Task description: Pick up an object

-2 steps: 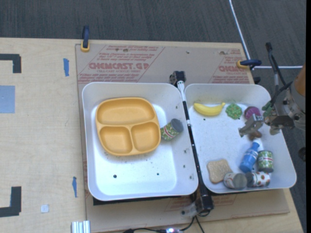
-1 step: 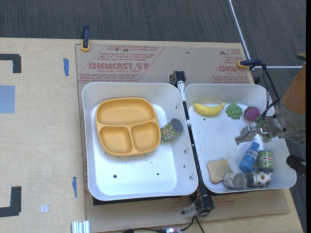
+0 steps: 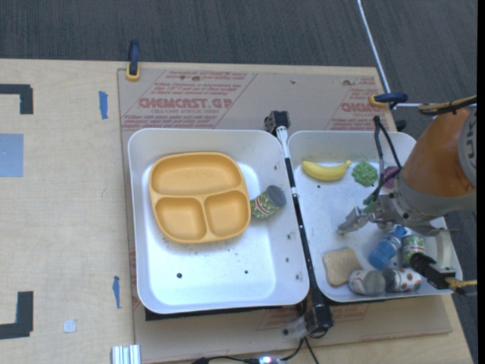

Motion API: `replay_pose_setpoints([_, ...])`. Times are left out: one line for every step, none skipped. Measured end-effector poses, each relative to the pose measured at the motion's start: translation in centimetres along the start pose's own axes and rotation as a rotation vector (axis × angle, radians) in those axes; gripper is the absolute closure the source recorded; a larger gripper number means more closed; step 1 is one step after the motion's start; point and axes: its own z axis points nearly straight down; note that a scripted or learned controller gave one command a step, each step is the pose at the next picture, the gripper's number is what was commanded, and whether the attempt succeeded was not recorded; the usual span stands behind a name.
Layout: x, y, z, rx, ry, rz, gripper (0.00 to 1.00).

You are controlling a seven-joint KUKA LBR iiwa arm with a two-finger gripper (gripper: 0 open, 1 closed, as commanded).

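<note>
My gripper hangs over the middle of the right bin, above bare floor, and nothing shows in it. A yellow banana and a green leafy toy lie at the bin's far side. A slice of toast lies toward the front, just below the gripper. A blue bottle and a green-labelled can sit right of the gripper, under the arm. A grey cup and a spotted item rest along the front wall.
The left bin holds a yellow divided plate and a small can lying by the plate's right edge. A black bar runs between the bins. The arm's orange band covers the right bin's far right corner.
</note>
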Motion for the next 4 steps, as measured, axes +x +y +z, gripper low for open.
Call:
replay_pose_setpoints([-0.1, 0.2, -1.1, -0.006, -0.003, 0.001, 1.00])
replay_pose_setpoints([-3.9, -1.7, -6.4, 0.000, -0.001, 0.002, 1.00])
replay_pose_setpoints([4.1, 5.4, -9.4, 0.000, 0.001, -0.002, 1.00])
replay_pose_setpoints([-5.3, 4.1, -9.6, 0.000, -0.003, 0.001, 1.00])
